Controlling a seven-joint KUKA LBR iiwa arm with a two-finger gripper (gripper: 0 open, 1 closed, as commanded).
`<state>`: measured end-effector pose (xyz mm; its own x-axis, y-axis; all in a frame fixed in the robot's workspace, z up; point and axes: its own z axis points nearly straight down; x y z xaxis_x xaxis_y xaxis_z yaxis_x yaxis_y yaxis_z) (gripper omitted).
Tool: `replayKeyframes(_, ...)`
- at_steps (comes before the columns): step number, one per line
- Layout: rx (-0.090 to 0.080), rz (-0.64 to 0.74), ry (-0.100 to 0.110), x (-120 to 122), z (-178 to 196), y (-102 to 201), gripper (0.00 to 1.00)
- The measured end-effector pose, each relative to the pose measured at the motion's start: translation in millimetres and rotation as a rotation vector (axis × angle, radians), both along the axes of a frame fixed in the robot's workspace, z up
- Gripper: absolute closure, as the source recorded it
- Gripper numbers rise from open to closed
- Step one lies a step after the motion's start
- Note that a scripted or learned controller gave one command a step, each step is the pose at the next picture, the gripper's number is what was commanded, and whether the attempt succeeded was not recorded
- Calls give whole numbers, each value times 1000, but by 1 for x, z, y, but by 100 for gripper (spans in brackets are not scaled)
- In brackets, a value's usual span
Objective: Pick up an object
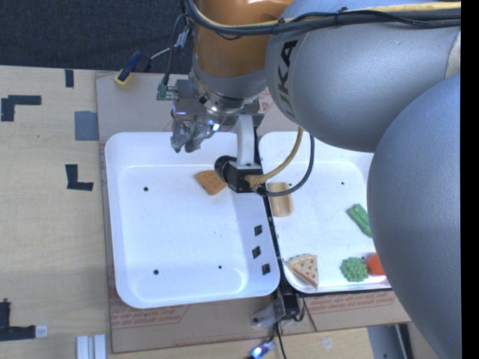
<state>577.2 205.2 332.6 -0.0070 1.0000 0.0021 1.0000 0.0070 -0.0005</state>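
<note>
My gripper (pixel 187 142) hangs over the far edge of the left bin (pixel 127 200), its fingertips close together with nothing seen between them. An orange cracker-like piece (pixel 210 182) lies in the left bin, just below and right of the fingertips. In the right bin (pixel 329 193) lie a tan bread slice (pixel 281 200), a pizza wedge (pixel 304 269), a green pod (pixel 359 218), a green broccoli piece (pixel 353 268) and a red piece (pixel 375 264) partly hidden by the arm.
The big grey arm covers the right bin's right side. Black markers (pixel 260 250) run along the wall between the bins. A blue and yellow tool (pixel 129 69) lies on the bench behind the left bin.
</note>
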Motion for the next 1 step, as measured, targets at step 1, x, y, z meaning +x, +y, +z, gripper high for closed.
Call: replayKeyframes(1, 0, -1, -1, -22, 27, 31, 100)
